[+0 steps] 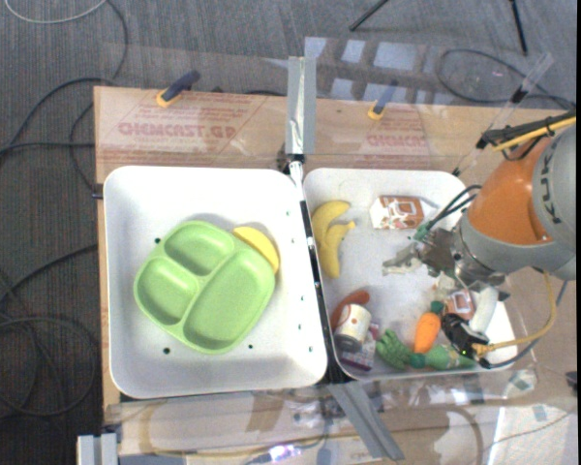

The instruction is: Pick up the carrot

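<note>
The carrot [426, 333] is small and orange with a green top. It lies near the front right of the right bin [387, 184], beside a green leafy toy [407, 353]. My gripper [409, 258] hangs over the middle of that bin, a little behind and to the left of the carrot and apart from it. The grey arm with its orange band [508, 206] reaches in from the right. I see nothing held in the gripper.
The right bin also holds a yellow banana [329, 232], a red and white packet [399, 211] at the back and a small can [353, 324] at the front. In the left bin [126, 356] rest a green divided plate [208, 286] and a yellow slice [259, 245].
</note>
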